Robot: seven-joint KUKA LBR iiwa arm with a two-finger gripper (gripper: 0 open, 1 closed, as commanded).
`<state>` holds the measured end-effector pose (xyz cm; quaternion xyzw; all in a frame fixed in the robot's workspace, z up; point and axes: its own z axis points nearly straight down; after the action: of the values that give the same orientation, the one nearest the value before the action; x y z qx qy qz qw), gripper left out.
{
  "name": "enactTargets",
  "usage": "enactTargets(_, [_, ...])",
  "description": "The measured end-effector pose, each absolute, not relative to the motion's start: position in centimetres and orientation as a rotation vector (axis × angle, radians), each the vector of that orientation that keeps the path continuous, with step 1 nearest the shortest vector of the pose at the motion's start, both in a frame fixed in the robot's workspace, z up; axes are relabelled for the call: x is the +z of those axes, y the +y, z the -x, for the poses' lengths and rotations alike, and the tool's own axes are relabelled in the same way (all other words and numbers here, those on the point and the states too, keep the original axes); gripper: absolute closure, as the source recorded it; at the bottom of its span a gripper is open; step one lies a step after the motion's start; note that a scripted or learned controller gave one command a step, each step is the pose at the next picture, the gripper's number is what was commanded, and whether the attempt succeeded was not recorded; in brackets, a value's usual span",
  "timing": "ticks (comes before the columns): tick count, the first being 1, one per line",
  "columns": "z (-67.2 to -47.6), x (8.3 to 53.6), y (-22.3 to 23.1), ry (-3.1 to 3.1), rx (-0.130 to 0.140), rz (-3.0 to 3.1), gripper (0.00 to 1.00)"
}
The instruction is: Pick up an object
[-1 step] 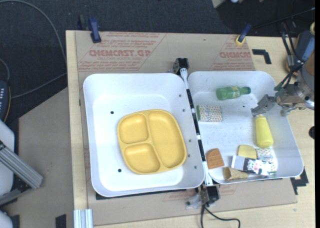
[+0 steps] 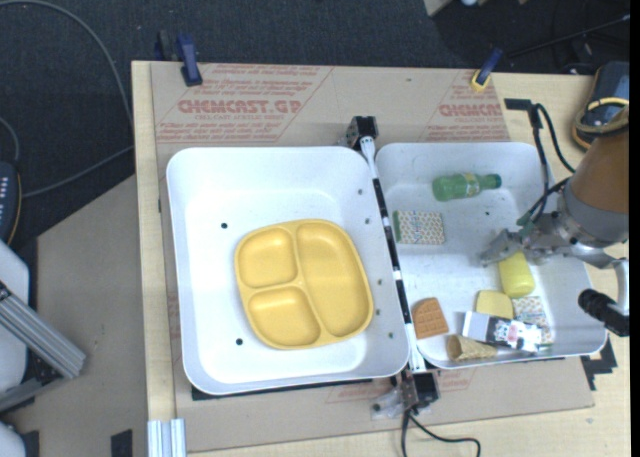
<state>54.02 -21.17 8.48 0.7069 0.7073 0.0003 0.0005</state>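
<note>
A: Camera view, what's the gripper (image 2: 505, 245) doing?
B: Down in the right bin (image 2: 455, 160), near its right side. Grey wrist with the orange band above it. Whether it's spread or closed, cannot tell (too blurred and small).
A: Holding anything?
B: Nothing visibly pinched. Yellow block (image 2: 516, 274) sits just below it, may be touching, can't confirm.
A: Rest of that bin?
B: Green bottle (image 2: 464, 186) lying on its side near the back. Patterned square packet (image 2: 420, 228) by the left wall. Front area: brown cracker-like piece (image 2: 430, 317), small yellow piece (image 2: 492, 303), printed packet (image 2: 505, 331).
A: Left bin (image 2: 200, 245)?
B: Yellow three-compartment tray (image 2: 303, 283), roughly centred, nothing in its compartments.
</note>
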Motion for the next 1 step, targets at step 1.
enactTargets(1, [-54.03,9.48,-21.21,2.219,0.001,-2.22,1.0])
